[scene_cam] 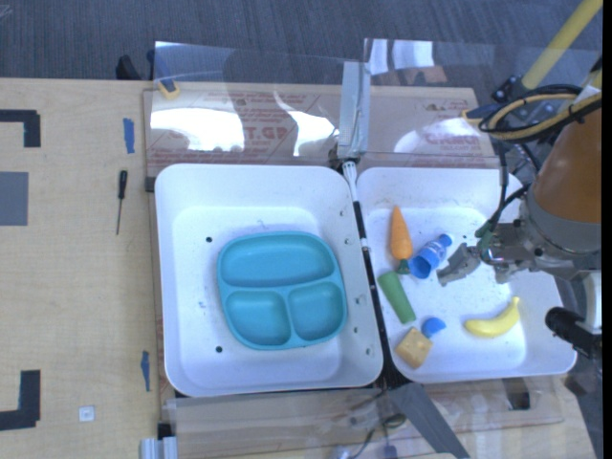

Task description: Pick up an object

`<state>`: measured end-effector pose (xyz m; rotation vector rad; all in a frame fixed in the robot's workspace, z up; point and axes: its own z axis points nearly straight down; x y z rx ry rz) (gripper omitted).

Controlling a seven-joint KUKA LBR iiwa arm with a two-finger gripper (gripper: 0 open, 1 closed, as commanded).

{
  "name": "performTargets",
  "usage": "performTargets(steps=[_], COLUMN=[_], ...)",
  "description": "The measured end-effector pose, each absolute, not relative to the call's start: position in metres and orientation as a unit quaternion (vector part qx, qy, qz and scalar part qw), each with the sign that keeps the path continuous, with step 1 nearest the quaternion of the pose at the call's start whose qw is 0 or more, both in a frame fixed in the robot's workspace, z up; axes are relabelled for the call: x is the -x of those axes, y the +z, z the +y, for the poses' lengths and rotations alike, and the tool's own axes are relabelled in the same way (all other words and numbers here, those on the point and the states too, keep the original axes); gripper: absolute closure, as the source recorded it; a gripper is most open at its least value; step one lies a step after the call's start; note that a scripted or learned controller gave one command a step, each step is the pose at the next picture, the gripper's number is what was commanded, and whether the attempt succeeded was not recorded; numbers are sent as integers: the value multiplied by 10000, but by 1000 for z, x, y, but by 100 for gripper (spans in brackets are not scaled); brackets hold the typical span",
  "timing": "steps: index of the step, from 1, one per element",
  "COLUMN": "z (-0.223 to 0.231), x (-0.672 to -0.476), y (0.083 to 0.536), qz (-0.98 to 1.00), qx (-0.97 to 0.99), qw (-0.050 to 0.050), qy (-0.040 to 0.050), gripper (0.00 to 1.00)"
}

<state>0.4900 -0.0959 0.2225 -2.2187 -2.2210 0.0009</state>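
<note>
two white bins; the left bin [182,256] has one teal divided tray [281,289]; the right bin [535,352] has one carrot [400,234], one blue bottle [430,255], one green piece [396,295], one banana [493,320], one tan block [414,348], one small blue piece [433,327]; the arm reaches over the bin's right edge, gripper [457,264] low, just beside the bottle; how far it is open i cannot tell, nothing seen held

Arm enters from the 3 o'clock side, its orange band visible at the frame's right margin above the grey wrist. Wrist is angled down and toward 9 o'clock. End effector [457,264] sits low, fingers pointing toward 8 o'clock. Finger separation cannot be determined. Dark cabling loops above the wrist at 1 o'clock.
</note>
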Motion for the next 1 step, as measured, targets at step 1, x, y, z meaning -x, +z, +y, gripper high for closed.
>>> performTargets(steps=[1], z=[-70], x=[-553], y=[188], qz=[-7593], qx=[6507], qw=[0], qy=[1], gripper=[0])
